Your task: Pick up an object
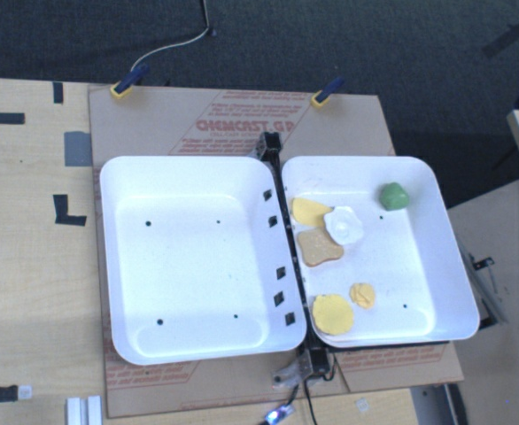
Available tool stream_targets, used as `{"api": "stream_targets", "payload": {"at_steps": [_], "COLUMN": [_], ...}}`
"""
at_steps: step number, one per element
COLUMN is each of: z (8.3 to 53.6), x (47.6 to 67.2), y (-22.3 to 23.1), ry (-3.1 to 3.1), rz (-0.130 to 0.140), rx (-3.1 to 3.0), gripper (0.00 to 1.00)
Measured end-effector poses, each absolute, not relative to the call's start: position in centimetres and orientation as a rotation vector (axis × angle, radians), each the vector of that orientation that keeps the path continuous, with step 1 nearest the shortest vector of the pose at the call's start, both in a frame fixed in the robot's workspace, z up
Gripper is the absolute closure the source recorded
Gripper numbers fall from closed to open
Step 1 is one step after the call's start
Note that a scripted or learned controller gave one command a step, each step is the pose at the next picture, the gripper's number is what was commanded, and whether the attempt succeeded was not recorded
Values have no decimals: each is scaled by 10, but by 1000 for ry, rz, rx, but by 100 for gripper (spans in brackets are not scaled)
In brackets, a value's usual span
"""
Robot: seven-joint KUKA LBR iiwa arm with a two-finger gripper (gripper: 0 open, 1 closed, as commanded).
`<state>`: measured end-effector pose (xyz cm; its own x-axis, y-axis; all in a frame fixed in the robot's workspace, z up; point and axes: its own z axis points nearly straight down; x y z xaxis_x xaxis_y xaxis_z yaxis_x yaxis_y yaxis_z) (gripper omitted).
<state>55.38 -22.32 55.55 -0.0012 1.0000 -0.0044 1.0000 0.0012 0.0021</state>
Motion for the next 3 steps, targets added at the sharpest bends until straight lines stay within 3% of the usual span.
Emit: {"api": "stream_targets", "payload": {"at_steps": [1,2,3], "z": [555,566,565], "x": [554,555,554], "y": [-223,-222,-222], "ry": [2220,2220,2220], "rz": [-3,-3,-4], "rx": [2218,2215,2215], "gripper": [0,100,0]}}
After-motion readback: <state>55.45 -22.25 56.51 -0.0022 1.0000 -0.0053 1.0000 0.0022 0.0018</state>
